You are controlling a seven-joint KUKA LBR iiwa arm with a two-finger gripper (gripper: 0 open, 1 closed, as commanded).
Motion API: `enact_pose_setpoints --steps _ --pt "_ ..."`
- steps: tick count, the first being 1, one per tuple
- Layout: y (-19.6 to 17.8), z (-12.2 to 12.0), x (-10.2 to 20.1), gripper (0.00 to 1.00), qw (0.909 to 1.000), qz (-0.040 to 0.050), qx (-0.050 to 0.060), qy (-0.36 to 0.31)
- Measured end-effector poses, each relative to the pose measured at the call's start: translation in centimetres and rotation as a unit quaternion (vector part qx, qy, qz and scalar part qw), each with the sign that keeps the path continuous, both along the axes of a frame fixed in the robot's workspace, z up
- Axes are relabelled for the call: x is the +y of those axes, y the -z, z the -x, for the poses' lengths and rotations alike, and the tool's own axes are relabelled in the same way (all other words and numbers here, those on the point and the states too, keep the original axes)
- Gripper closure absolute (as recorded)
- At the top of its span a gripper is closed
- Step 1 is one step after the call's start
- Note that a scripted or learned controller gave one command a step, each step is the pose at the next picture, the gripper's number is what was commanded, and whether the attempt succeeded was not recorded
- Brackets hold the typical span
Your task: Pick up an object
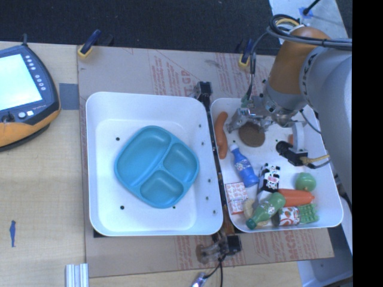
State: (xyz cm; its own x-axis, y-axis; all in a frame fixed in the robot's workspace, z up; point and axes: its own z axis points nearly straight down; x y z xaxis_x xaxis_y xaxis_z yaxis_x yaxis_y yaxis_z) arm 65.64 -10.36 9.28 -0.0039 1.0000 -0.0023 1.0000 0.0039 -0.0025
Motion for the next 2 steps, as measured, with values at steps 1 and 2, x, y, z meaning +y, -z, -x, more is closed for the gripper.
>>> enact_pose_setpoints --steps 1,2 --pt "-1.12 -0.06 -0.09 1.0 1.0 0.0002 0.0 -0.001" --pt "-1.11 -0.05 -0.09 0.0 1.0 0.0002 0.0 -0.001"
